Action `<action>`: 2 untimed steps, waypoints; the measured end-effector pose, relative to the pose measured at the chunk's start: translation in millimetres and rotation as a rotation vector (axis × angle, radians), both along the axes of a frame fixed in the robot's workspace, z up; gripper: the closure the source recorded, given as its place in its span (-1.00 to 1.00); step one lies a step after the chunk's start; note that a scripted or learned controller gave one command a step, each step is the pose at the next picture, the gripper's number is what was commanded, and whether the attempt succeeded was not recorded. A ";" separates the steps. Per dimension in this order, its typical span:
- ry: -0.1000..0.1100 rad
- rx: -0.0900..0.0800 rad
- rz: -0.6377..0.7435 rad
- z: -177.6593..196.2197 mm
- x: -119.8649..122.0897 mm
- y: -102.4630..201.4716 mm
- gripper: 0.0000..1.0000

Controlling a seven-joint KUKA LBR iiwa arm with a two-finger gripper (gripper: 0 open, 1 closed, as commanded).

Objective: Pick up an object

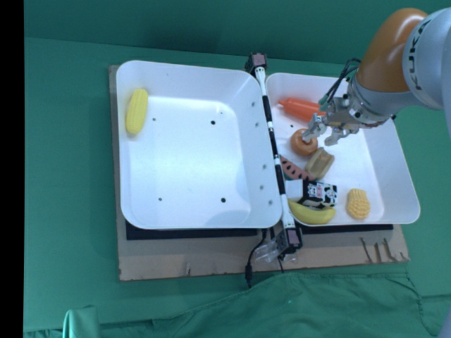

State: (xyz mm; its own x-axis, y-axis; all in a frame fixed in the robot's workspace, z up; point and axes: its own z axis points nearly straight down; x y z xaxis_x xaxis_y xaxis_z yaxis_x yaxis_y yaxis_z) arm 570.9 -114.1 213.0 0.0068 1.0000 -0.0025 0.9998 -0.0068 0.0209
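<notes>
Camera view showed the grey arm (416,55) w/ orange band reaching in from the right over the right bin (394,167), gripper (322,130) low above the bin's upper-middle. Its two fingers stood apart, one just beside the donut (304,142), the other toward the bread roll (320,163); nothing sat btwn them. Donut: small round ring, orange-brown w/ a paler centre, lying flat near the bin's left wall, just below the carrot (299,107), which was orange-red and long, lying slantwise. Roll was tan, tilted, touching or nearly touching the donut's lower right. Below those, a watermelon slice (292,168), red w/ dark edge, sat against the divider side. Further down: a black-and-white milk carton (320,192), a yellow banana (311,214) curved along the bin's bottom edge, and a yellow corn piece (358,203) near the lower right. Left bin (141,189) held one yellow corn cob (137,110), upright-ish at its upper-left corner, well apart from the gripper.
</notes>
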 end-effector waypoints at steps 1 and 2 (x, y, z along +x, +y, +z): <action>0.009 0.000 0.005 66.4 1.2 1.0 1.00; 0.008 -0.001 0.005 129.2 11.0 -0.2 1.00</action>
